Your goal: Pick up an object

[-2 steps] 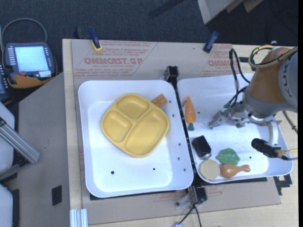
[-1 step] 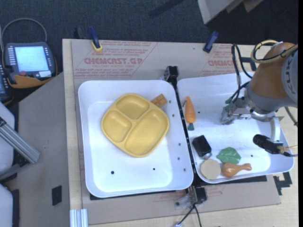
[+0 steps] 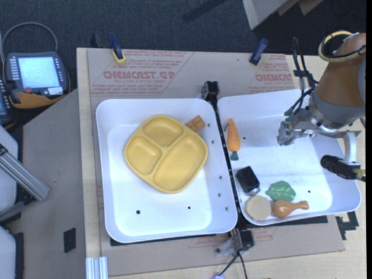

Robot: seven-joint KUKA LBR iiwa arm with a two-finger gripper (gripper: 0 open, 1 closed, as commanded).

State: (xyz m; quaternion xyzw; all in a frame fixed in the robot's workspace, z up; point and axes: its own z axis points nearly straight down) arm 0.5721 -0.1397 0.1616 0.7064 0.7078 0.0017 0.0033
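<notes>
A: Dark carpet all round, then a board-topped surface (image 3: 145, 74) with red print, clamped at the far edge by two blue clips (image 3: 118, 50). Off past the left edge, a control pendant (image 3: 36, 74) with a lit screen.

B: And on the surface?

A: Two shallow white bins side by side, touching along a black seam. In the left bin (image 3: 174, 214), a yellow divided plate (image 3: 166, 153) toward the far edge, with a small brown block (image 3: 195, 122) poking out at its far right rim.

B: Right bin (image 3: 261, 112)?

A: Five small things for picking. A carrot (image 3: 232, 135) lying along the left edge, green end toward the near side. A black block (image 3: 247, 179) nearer the near left corner. Just beyond it along the near edge, a beige disc (image 3: 258, 207), touching an orange-brown drumstick (image 3: 289, 207). A green lump (image 3: 281, 189) just behind the drumstick.

B: Hand?

A: Over the right half of the right bin, toward the far edge, hanging from the grey arm (image 3: 340, 92) with its orange band. Hand (image 3: 289, 133) well apart from the carrot and from the cluster at the near edge.

B: Open or closed?

A: Cannot tell from this angle. Nothing seen in its grasp. Touching the bin floor or above it, cannot tell either.
</notes>
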